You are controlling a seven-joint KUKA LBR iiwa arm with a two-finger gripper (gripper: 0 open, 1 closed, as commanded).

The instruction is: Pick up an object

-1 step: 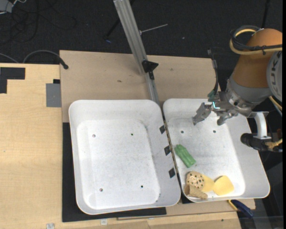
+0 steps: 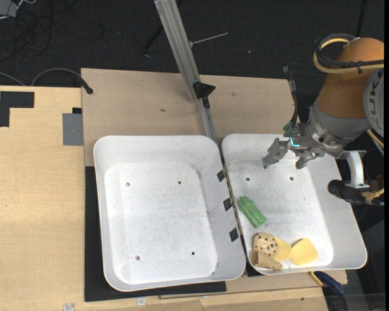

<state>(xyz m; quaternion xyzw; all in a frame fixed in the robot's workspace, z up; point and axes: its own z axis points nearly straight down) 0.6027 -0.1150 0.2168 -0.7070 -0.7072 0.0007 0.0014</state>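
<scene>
A grey robot arm (image 2: pixel 347 89) with an orange band reaches in from the right over two shallow white bins set side by side on a wooden bench (image 2: pixel 39 193). Its gripper (image 2: pixel 288 155) hangs above the upper part of the right bin (image 2: pixel 340 238), fingers spread apart with nothing between them. The objects lie well apart from it, toward the bin's near edge: a green block (image 2: pixel 252 211) tilted close to the wall shared with the left bin (image 2: pixel 117 173), and, at the front corner, a speckled tan cookie-like piece (image 2: pixel 266 246) touching a pale yellow lump (image 2: pixel 303 252). A metal rail (image 2: pixel 181 50) slants across the bench behind the bins.
</scene>
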